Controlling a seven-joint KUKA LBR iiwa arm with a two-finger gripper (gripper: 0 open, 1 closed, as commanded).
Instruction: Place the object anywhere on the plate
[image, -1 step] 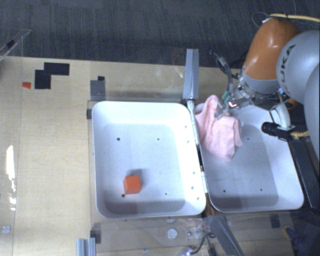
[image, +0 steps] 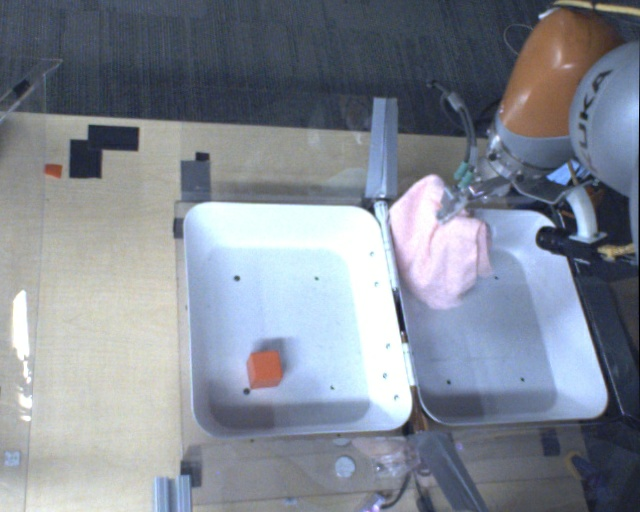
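Two white bins (image: 300, 225) sat on the bench; pink cloth (image: 435, 255) was pinched, lifted in the gripper (image: 462, 200), no plate reached yet.

Pale pink soft cloth (image: 437, 255) over the right white shallow bin (image: 520, 400); small orange cube (image: 265, 369) in the left white bin (image: 290, 240) (dotted with dark specks); tan wooden bench (image: 90, 330), black marks (image: 100, 148).

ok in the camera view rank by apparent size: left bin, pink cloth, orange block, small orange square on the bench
1. left bin
2. pink cloth, hanging from the gripper and so likely nearer the camera, which may enlarge it
3. orange block
4. orange square
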